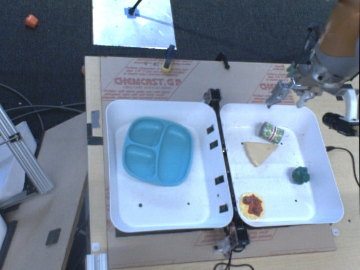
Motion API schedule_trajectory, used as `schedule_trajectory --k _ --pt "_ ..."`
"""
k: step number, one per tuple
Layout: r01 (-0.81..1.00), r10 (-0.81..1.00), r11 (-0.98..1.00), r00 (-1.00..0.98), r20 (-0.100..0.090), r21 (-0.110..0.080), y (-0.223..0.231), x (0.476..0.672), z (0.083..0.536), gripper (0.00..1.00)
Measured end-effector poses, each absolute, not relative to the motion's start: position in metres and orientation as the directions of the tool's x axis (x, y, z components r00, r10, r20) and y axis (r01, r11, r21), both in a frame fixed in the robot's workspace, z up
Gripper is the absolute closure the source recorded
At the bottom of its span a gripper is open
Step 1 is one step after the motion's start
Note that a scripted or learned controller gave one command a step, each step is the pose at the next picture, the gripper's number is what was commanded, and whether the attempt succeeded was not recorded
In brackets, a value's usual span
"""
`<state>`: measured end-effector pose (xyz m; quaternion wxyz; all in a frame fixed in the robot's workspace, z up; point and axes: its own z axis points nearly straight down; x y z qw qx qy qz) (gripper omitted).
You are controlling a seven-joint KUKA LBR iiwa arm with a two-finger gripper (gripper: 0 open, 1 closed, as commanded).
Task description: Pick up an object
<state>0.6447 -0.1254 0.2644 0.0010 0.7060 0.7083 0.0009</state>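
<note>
The right bin [320, 167] holds a small can with a green and red label [271, 132], lying on its side. Below it lies a tan wedge-shaped slice [258, 151]. A green broccoli-like piece [300, 175] sits toward the right wall, and a small round yellow disc topped with red [251, 205] lies near the front. My gripper [290, 94] hangs above the bin's back edge, up and to the right of the can. Its two fingers stand apart with nothing between them.
The left bin [115, 167] carries a blue divided plate [158, 151]. A black hinge strip [219, 151] runs between the bins. Cables lie at the right and left of the bench. A shiny metal sheet [132, 16] lies on the floor behind.
</note>
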Motion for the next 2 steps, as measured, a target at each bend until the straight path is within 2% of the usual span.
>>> schedule_trajectory --k 1,2 --pt "1.0 1.0 -0.006 0.006 -0.004 0.001 -0.201 0.616 0.264 0.0" --pt "1.0 1.0 0.005 -0.005 0.005 0.0 -0.18 0.669 0.083 0.0"
